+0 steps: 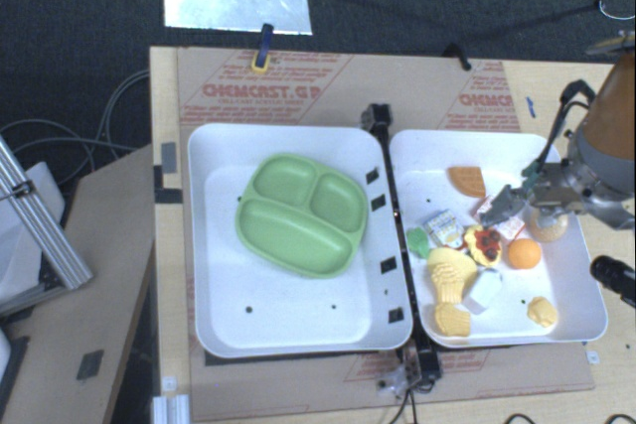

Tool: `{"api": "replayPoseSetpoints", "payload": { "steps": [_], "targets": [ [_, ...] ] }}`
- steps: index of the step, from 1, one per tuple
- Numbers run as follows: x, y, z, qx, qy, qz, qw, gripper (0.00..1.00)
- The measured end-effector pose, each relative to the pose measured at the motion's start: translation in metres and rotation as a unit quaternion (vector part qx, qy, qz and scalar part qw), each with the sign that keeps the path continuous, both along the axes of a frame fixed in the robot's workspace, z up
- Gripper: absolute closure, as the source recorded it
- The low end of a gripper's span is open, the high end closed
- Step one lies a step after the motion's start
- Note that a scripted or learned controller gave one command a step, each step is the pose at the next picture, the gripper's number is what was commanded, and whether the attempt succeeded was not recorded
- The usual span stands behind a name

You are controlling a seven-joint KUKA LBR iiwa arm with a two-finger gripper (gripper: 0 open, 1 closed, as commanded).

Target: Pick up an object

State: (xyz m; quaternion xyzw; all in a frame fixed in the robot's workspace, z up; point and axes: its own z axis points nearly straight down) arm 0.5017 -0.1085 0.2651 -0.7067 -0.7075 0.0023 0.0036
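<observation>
Taking the right bin (417, 154) as our landmark, near its front wall we see yellow toy foods (450, 285), with an orange ball (524, 254) behind them. Above the bin's middle hangs the gripper (502, 204), its jaws spread and holding nothing. We judge the approach underway; next comes descending onto one piece and closing.

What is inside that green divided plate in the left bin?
The green plate shows three bare compartments with no food in them. It lies flat on the floor of the left bin, so whatever may be underneath it is covered. The toy foods sit in the right bin.
</observation>
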Motion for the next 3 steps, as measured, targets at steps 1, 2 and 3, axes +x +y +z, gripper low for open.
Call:
{"api": "replayPoseSetpoints", "payload": {
  "steps": [1,2,3],
  "targets": [
    [0.002,0.0,0.005,-0.0008,-0.005,0.001,1.0,0.0],
    [0.005,0.003,-0.057,-0.0004,-0.003,0.0,1.0,0.0],
    [0.01,-0.005,-0.107,-0.0005,-0.003,0.0,1.0,0.0]
  ]
}}
